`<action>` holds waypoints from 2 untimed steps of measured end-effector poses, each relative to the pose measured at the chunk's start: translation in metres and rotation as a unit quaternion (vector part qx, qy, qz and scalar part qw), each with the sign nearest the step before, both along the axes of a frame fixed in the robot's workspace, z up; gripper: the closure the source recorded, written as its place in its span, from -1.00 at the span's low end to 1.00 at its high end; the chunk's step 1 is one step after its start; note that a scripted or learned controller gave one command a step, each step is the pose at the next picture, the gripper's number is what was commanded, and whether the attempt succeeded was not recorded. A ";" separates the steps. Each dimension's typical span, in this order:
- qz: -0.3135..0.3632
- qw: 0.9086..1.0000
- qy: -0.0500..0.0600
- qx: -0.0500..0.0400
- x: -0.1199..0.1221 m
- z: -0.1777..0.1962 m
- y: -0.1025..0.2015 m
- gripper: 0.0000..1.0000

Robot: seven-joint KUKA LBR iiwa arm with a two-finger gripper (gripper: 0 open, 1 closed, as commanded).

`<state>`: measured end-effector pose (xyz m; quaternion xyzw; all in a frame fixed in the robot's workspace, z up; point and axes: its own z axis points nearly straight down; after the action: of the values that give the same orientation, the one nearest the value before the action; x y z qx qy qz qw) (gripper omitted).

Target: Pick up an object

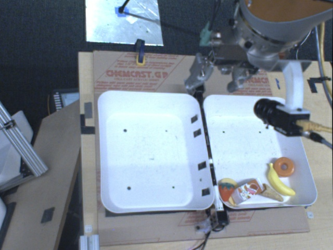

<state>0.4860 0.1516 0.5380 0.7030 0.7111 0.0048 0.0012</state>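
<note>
Several small objects lie in the front right corner of the right bin [244, 139]: a yellow banana [280, 181], an orange ring-shaped piece [284, 166], a red and orange round fruit [227, 188], a white and red packet [247, 190] and a brown cone-shaped piece [271, 194]. My gripper [218, 78] hangs high over the back edge of the bins, near the seam between them. Its two grey fingers [199, 76] stand apart, open, with nothing between them. It is far from the objects.
The left bin [151, 150] sits beside the right one on a cardboard sheet [140, 72]. A black camera on a white bracket [281, 116] juts over the right bin's back right part. A metal plate [124, 14] lies behind the bench.
</note>
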 end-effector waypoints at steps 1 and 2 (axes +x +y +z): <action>-0.006 1.000 0.004 -0.003 0.001 -0.030 -0.023 -1.00; 0.001 1.000 0.003 0.000 -0.001 -0.011 0.088 -1.00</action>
<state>0.4849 0.2400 0.5269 0.7023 0.7119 0.0022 -0.0009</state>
